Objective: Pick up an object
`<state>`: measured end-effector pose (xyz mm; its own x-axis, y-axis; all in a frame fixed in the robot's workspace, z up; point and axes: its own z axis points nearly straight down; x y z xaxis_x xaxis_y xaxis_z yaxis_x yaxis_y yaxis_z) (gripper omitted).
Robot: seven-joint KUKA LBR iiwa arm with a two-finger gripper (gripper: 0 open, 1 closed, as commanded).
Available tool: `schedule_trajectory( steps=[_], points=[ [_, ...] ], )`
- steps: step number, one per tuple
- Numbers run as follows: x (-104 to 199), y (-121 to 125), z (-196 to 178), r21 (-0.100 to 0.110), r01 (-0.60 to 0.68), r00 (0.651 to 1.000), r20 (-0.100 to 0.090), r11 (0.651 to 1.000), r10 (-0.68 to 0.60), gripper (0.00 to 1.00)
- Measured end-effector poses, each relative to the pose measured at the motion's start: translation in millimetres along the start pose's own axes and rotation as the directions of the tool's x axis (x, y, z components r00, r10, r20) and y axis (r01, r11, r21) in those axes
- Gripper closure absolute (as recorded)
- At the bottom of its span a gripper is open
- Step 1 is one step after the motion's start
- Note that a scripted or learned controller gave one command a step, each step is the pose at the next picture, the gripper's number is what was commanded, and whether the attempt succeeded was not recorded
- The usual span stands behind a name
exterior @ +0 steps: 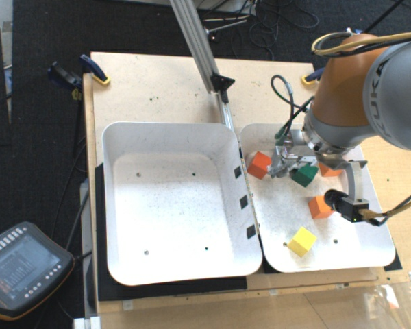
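Observation:
The right bin (pixel 349 252) holds several small blocks. An orange-red cube (pixel 259 164) lies near its left wall, with a green block (pixel 304 176) just to the right. My gripper (pixel 282 166) hangs low between these two, close to both, and I see nothing held in it. An orange block (pixel 319 207) sits further forward and a yellow cube (pixel 301 241) lies near the front. Another orange piece (pixel 331 172) peeks out from under the arm's wrist.
The left bin (pixel 109 142) stands beside the right one, sharing a raised middle wall (pixel 243 190). A slanted metal pole (pixel 195 36) rises behind the bins. A black cable fitting (pixel 349 208) hangs by the orange block. A pendant (pixel 20 269) lies at lower left.

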<state>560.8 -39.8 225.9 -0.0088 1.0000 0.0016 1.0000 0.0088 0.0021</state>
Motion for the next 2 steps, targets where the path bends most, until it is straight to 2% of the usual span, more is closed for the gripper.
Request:
schedule_trajectory(
  steps=[2],
  points=[
    [107.7, -6.4, 10.9, 0.003, 0.0, 1.0, -0.001, 1.0, 0.0, 1.0]
  ],
)
